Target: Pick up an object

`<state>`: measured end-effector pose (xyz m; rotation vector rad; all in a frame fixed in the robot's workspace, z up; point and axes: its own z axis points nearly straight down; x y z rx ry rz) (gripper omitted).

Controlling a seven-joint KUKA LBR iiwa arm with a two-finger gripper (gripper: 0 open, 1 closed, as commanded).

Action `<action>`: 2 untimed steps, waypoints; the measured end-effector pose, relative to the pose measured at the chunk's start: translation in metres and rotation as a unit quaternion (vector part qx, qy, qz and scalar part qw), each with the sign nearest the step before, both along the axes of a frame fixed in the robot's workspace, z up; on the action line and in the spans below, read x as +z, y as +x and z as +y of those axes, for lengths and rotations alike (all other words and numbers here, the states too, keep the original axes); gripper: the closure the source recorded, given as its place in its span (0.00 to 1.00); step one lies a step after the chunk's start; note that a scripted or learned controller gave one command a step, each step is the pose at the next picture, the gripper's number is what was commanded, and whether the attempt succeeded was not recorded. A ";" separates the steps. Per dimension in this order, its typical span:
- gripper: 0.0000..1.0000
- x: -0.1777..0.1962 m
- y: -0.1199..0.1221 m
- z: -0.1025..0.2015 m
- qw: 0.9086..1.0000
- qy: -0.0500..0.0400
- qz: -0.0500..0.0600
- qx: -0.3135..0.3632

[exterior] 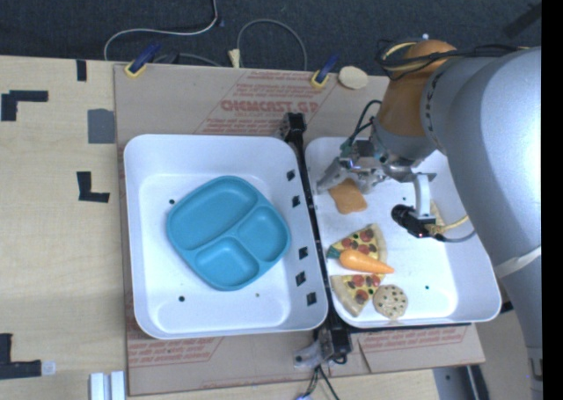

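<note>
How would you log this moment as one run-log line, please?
hand over right bin, at tan food piece | pizza slices, carrot, cookie untouched | blue tray in left bin

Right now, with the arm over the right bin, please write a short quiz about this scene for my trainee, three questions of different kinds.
1. True or false: the blue divided plate lies in the left bin.
2. Which toy food lies nearest the gripper? A) chocolate-chip cookie B) tan bread-like piece C) carrot
3. Fill in: the carrot lies across a ____ slice.

Key: 1 true; 2 B; 3 pizza. A second pizza slice lies beside the cookie, all in the right bin.
</note>
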<state>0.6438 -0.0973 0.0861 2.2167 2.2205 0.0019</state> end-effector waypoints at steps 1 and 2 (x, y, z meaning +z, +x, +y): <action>1.00 0.011 0.001 0.000 1.000 -0.001 -0.001 0.001; 0.00 0.010 0.001 0.000 1.000 -0.001 -0.001 0.001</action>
